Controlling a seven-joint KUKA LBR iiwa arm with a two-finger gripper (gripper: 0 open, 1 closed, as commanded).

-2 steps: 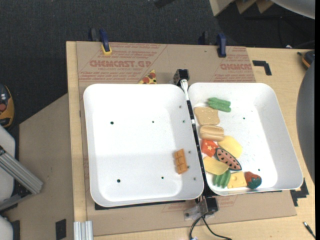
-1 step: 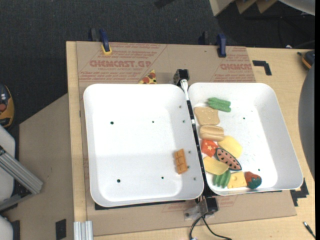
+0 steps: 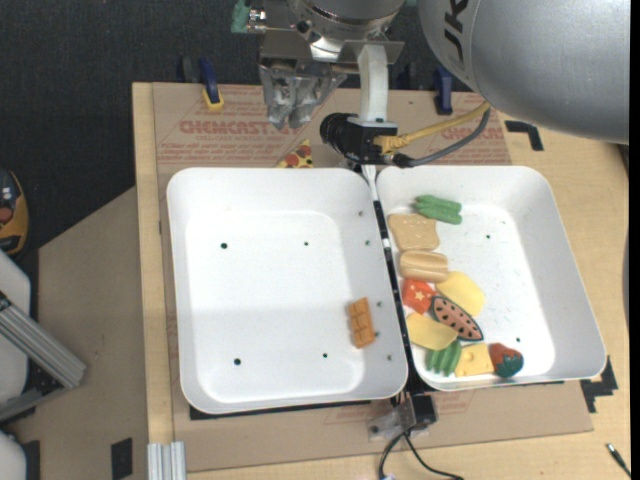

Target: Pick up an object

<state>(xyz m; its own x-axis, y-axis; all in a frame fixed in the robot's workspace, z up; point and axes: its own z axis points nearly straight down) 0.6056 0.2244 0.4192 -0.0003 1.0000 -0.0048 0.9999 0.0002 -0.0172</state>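
Observation:
My gripper [image 3: 292, 108] hangs above the cardboard just beyond the far rim of the left bin [image 3: 200, 268], high over the bench, with nothing seen in it. Below it, on the cardboard, lies a small orange-red object [image 3: 297, 156]. An orange ridged piece [image 3: 360, 322] lies alone in the left bin near its right wall. The right bin [image 3: 545, 268] holds several toy foods along its left side: a green pod [image 3: 438, 208], a toast slice [image 3: 413, 232], a bread roll [image 3: 424, 264], a tomato [image 3: 417, 294] and a watermelon slice [image 3: 455, 318].
More pieces crowd the right bin's near corner: yellow chunks [image 3: 462, 291], a green piece [image 3: 445, 356] and a red-and-teal piece [image 3: 506, 360]. Blue clamps [image 3: 210, 80] hold the cardboard's far edge. The large grey arm [image 3: 540, 28] overhangs the top right.

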